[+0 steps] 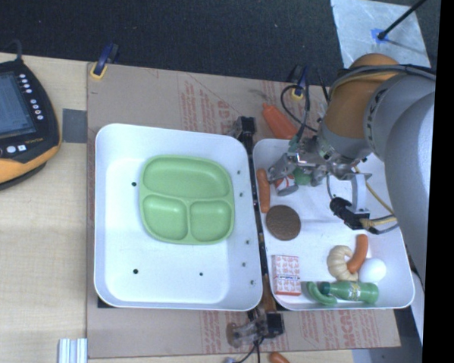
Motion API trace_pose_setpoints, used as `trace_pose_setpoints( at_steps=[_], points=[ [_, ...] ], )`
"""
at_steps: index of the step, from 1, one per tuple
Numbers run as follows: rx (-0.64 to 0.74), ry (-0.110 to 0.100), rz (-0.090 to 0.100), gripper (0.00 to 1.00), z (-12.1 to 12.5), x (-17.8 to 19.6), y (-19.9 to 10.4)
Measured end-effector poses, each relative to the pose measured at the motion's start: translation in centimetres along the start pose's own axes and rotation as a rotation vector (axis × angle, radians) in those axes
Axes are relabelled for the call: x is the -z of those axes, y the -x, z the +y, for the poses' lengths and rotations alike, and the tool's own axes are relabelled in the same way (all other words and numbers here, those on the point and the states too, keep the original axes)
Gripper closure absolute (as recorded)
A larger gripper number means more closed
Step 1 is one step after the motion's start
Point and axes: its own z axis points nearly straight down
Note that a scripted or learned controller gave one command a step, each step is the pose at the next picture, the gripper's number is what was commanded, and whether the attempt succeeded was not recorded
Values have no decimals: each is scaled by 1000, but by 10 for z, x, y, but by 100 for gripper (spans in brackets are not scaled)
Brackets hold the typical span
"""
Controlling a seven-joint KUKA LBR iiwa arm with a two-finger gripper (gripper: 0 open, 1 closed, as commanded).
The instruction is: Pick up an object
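A: Where are your fingers (286,175) now?

B: You have them low at the far end of the right bin (403,289), by its wall toward the left bin (104,208). I cannot tell you their spread.

A: What lies near them?

B: Just nearward and toward the left bin you have an orange sausage (264,190); nearward again, a brown disc (283,222). Well beyond that sit a red-patterned card (285,275), a green bottle (341,292), a croissant (340,261) and a white egg (372,269). A green divided plate (187,197) lies in the left bin on your worktop (33,258).
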Motion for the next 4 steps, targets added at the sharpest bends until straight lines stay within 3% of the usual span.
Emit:
trace_pose_setpoints(
  at_steps=[4],
  points=[
    [-1,-1,0,0,0,0,-1]
  ],
)
